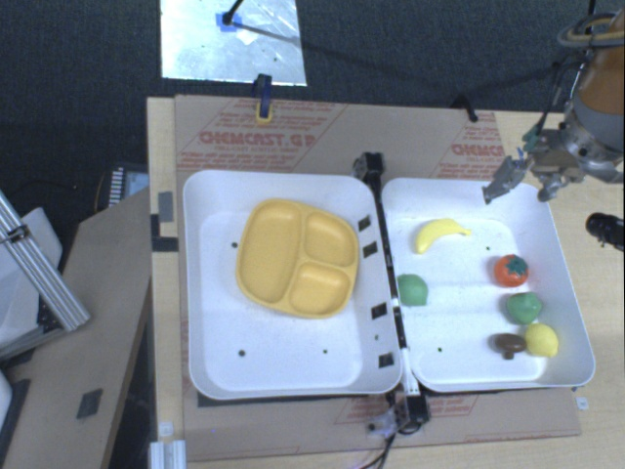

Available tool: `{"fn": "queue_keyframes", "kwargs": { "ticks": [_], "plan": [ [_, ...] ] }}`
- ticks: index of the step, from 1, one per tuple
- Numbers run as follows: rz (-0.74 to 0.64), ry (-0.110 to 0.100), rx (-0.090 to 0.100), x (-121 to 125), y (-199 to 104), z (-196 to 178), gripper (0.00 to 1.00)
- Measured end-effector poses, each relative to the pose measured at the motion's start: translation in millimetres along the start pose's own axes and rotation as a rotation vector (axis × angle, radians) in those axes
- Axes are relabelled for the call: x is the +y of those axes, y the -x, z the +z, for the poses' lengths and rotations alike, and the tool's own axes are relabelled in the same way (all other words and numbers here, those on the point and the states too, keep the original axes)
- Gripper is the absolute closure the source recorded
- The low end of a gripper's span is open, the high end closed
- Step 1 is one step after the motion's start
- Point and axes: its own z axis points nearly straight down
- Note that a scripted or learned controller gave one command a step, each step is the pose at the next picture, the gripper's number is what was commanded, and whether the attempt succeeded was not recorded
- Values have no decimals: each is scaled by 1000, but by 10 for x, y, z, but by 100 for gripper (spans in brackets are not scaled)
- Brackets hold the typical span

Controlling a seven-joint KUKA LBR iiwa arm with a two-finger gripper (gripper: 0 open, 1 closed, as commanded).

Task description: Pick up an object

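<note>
Fingers spread, above banana.

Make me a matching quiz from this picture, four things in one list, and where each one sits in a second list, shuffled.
Things:
1. yellow divided plate
2. toy banana
3. toy tomato
4. gripper

Places:
A. in the right bin, toward its far side, left of the orange-red toy
B. above the right bin's far right corner
C. in the left bin
D. in the right bin, near its right wall, just beyond a green toy

Pairs: 1-C, 2-A, 3-D, 4-B
</note>
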Motion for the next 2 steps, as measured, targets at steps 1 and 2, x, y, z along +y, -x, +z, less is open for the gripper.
{"fn": "queue_keyframes", "kwargs": {
  "ticks": [1, 2],
  "plan": [
    [-2, 11, -2, 19, -4, -66, 0],
    [-2, 7, -1, 75, -46, 540, 0]
  ]
}}
